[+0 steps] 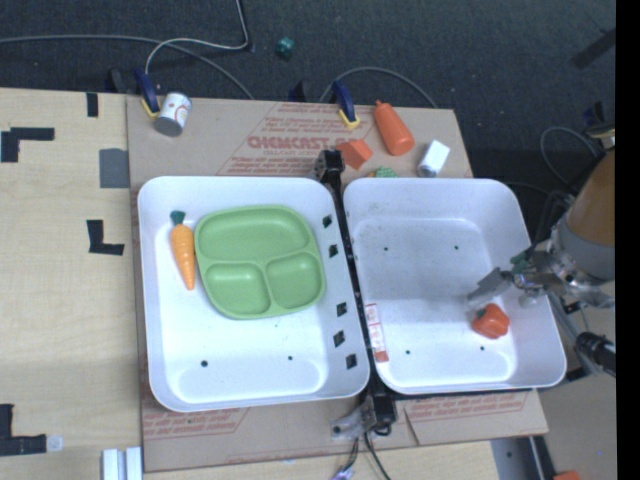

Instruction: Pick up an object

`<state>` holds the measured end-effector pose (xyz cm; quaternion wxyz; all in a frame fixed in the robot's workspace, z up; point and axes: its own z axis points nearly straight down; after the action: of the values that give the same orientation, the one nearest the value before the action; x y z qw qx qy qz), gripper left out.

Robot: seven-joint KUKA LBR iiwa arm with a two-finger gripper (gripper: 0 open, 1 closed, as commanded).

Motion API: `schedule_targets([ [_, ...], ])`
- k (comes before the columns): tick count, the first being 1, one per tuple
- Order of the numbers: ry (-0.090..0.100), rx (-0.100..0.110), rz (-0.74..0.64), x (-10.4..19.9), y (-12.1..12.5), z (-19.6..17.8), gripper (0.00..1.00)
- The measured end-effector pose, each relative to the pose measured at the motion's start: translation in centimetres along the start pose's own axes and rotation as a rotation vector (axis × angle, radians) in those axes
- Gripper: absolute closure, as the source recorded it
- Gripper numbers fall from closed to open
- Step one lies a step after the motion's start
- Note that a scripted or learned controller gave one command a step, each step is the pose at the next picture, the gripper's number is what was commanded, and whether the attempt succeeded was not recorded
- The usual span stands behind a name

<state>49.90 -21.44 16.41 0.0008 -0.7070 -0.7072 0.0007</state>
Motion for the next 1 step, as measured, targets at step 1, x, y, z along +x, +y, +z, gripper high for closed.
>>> schedule_targets([
  [1,-0.003,-0.006,0.000,0.16,0.01,7.74,0.00],
])
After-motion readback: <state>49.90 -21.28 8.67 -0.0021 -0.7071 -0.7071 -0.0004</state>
